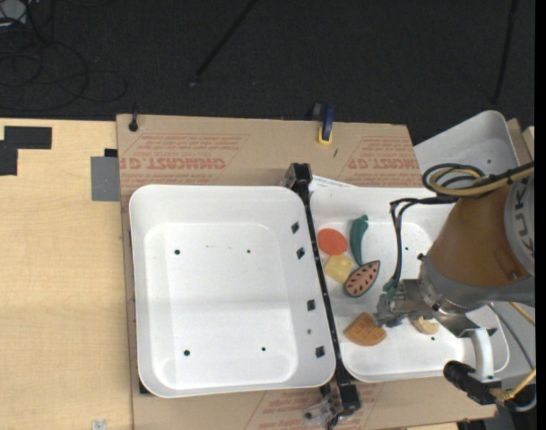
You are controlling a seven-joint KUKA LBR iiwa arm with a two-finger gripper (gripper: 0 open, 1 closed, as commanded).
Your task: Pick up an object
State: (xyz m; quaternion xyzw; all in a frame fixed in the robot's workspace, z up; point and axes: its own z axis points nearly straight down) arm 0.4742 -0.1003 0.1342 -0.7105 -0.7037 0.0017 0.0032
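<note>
The right bin (407, 365) holds several small toy foods. An orange-red disc (333, 239) lies next to a teal curved piece (358, 232). Below them are a yellow block (338, 268) and a watermelon slice (362, 279). A tan toast-like piece (365, 331) rests near the bin's front. My gripper (395, 309) is low in this bin, just right of the toast piece and below the watermelon slice. A small tan item (425, 326) lies beside the gripper, partly hidden by it. Nothing is visibly held.
The left bin (151, 240) sits beside the right one, with a black clamped divider (310, 267) between them. The arm's orange band (474, 249) and black cables (452, 179) cover the right bin's right half. Cardboard lies under both bins.
</note>
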